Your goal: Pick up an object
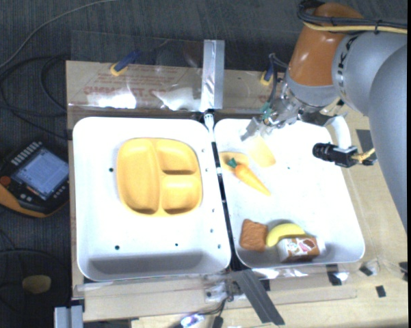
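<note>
Hovering above the right bin's far edge, the gripper has fingers I cannot tell apart. Just beneath lies a pale yellow piece touching the carrot; descend centred on 1 item, clear of the wall.

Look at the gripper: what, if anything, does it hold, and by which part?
It cannot be told. The gripper hangs over the right bin, just above a pale yellow piece, apparently not touching it.
</note>
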`<state>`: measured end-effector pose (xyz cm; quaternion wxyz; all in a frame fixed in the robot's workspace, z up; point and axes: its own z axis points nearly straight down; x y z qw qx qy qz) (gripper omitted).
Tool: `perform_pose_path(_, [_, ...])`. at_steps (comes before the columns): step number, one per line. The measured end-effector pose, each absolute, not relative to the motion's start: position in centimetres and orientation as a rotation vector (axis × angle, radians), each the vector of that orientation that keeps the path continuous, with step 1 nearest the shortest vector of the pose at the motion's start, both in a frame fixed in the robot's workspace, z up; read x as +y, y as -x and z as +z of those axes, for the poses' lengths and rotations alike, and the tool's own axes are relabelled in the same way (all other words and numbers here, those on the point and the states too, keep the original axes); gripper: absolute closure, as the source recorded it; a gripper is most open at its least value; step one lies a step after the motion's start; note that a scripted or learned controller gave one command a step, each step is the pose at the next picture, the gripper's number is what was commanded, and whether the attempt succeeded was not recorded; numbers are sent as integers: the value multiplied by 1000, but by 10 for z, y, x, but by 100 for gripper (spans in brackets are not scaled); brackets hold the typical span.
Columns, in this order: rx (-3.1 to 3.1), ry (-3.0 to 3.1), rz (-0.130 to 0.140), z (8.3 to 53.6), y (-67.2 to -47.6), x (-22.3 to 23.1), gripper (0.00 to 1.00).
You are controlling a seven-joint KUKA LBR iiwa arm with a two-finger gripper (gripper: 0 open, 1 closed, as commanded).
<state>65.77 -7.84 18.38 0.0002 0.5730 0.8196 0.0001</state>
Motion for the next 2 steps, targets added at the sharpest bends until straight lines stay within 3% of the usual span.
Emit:
perform_pose_path(1, [2551,-1833,0,226,-669,-75,100])
perform_pose_path(2, [2473,-1943,-3,190,-571,-12,100])
